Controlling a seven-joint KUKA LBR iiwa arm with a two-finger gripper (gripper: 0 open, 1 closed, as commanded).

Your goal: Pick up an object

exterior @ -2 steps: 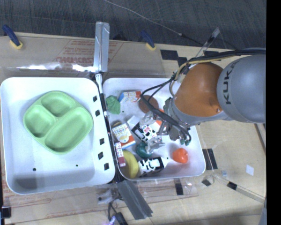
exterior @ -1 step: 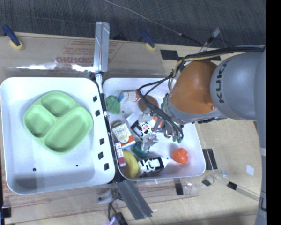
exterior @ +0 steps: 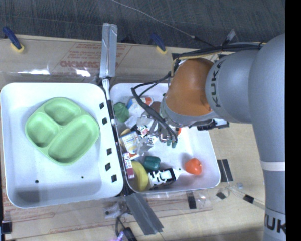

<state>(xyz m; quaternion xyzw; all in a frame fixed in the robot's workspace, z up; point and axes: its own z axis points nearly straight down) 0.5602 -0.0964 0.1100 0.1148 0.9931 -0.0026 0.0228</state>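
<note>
Reaching into the right bin point(exterior: 208, 149), the gripper point(exterior: 158, 130) hangs over a jumble of small packets point(exterior: 132, 143); whether its jaws are spread or closed cannot be told. An orange ball point(exterior: 192, 166) lies below-right of them, well apart.

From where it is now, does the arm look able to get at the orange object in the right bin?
Probably yes: the orange object lies apart from the clutter, with bare bin floor around it.
</note>
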